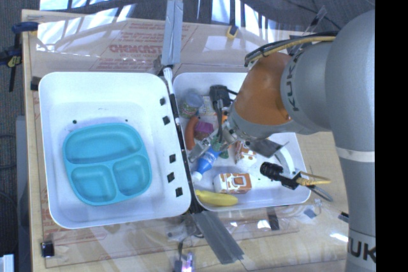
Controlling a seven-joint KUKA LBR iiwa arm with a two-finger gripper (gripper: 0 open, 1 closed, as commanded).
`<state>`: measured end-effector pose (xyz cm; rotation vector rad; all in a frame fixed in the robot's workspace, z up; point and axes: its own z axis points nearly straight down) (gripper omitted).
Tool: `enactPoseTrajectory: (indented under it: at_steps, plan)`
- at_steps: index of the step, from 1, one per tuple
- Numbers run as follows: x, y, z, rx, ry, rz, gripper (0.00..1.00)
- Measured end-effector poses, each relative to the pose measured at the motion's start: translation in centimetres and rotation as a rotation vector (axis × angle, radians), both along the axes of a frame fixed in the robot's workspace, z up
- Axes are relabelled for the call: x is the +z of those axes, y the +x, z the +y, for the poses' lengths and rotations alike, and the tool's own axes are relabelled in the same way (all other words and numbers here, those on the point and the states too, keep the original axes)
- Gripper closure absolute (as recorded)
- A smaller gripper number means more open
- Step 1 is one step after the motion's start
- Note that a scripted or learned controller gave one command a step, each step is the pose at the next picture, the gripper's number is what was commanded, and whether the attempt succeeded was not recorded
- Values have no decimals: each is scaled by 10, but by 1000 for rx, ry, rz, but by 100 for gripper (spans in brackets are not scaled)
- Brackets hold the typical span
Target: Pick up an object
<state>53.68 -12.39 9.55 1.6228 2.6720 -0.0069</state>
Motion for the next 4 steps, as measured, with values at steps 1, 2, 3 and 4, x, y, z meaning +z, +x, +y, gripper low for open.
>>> enactPoseTrajectory:
  at_steps: [1,2,3,4]
  plan:
    - [8,0,2,5,5,5,100]
    - [96,-5,44,-146,12,11,100]
    - [96,-5,44,-147,12,11,0]
    - [27,2,10,-183,10,8,0]
